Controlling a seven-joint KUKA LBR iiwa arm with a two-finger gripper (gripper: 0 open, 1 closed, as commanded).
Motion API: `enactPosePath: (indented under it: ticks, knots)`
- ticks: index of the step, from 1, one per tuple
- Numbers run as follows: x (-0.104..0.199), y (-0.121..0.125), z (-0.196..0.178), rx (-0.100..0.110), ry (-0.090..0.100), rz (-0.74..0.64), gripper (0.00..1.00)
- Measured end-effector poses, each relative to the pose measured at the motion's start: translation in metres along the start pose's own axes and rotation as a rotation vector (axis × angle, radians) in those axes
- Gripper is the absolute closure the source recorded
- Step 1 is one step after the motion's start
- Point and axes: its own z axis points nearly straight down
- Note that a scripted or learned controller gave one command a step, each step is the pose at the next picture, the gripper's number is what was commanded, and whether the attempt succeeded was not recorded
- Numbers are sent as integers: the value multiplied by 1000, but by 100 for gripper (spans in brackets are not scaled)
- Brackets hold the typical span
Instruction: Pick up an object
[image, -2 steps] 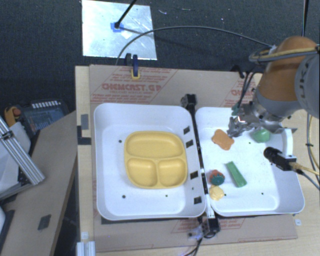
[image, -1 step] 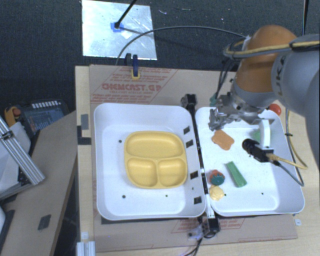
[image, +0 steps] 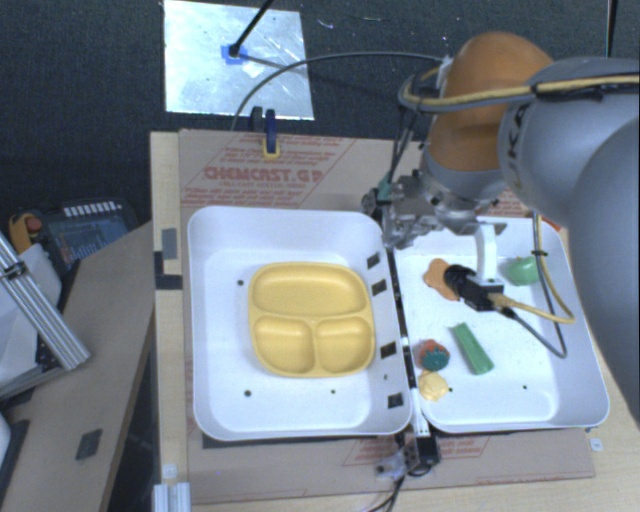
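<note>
The gripper (image: 400, 222) hangs over the right bin's (image: 560, 400) far-left corner; its opening cannot be told. An orange piece (image: 436, 273) lies just below-right of it, a green block (image: 470, 348) farther. Cardboard (image: 265, 172) behind reads "CHEMCAST"

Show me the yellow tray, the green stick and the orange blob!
yellow tray (image: 308, 318), camera view, on its middle divider.
green stick (image: 471, 349), camera view, mid-length.
orange blob (image: 435, 273), camera view, on its centre.

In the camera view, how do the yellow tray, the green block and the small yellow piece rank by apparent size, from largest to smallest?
1. Yellow tray, by far the largest.
2. Green block.
3. Small yellow piece, somewhat smaller than the block.
</note>
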Motion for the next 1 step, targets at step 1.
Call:
enactPosePath:
  ticks: [1]
  knots:
    - [54,18,0,0,0,1,100]
